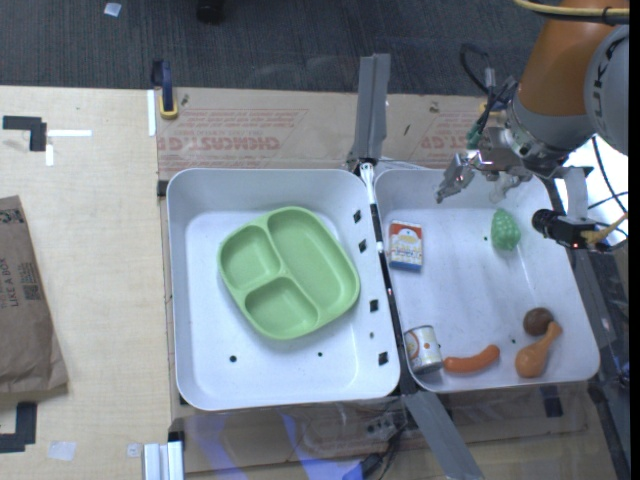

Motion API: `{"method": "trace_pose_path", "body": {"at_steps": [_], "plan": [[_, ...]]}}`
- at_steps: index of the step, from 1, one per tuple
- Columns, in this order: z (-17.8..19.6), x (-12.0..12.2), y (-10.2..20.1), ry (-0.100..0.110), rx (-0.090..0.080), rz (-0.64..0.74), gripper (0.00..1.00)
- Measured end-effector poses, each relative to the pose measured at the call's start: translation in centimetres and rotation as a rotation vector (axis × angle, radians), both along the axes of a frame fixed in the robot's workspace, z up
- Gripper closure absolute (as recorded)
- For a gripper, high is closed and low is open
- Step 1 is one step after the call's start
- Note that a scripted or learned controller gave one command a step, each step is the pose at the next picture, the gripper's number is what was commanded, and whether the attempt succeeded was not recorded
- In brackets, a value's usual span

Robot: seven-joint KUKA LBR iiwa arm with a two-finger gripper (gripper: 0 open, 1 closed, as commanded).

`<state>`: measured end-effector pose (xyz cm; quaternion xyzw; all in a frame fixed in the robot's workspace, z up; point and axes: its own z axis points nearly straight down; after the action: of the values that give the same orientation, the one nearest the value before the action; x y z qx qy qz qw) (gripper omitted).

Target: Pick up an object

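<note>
Over the right bin's (560,258) far edge, the gripper (462,180) hangs open, empty.

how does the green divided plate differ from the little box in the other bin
The green plate is far bigger than the small box. The plate is rounded, plain green and split into three compartments; the box is rectangular with a red, white and blue printed face. The plate sits in the left bin, the box in the right bin. Both lie flat, untouched by the tool.

left bin (190,298): green divided plate (288,271) | bench: brown paper bag (25,293)
</note>
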<state>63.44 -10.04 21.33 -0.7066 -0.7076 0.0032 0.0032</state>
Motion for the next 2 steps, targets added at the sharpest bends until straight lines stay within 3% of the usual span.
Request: {"method": "trace_pose_path", "body": {"at_steps": [1,2], "plan": [[-3.9,2.4,-8.2,-0.004,-0.001,0.066,0.0],[-11.4,0.9,-11.4,-0.008,0.003,0.032,0.0]]}}
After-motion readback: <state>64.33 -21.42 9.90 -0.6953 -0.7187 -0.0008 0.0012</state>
